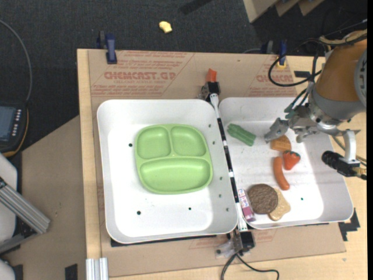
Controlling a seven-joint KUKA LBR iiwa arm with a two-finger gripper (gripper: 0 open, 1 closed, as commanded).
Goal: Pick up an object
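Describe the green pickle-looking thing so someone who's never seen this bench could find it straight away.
Start at the right-hand white bin, the one holding the loose toy food. Look to its upper left corner, close to the divider between the two bins. The green piece lies there alone, a short slanted stick, the one green item among orange, red and brown neighbours.

From my remote seat I see the worktop (152,69) as a tan board printed with red lettering along its far edge, and two blue clamps (108,46) grip that far edge, one near each corner. Resting directly on it are two shallow white bins side by side and touching: the left bin (116,168) and the right bin (326,206). A black bracket with an orange tip (211,81) sits at the far end of the seam between them.
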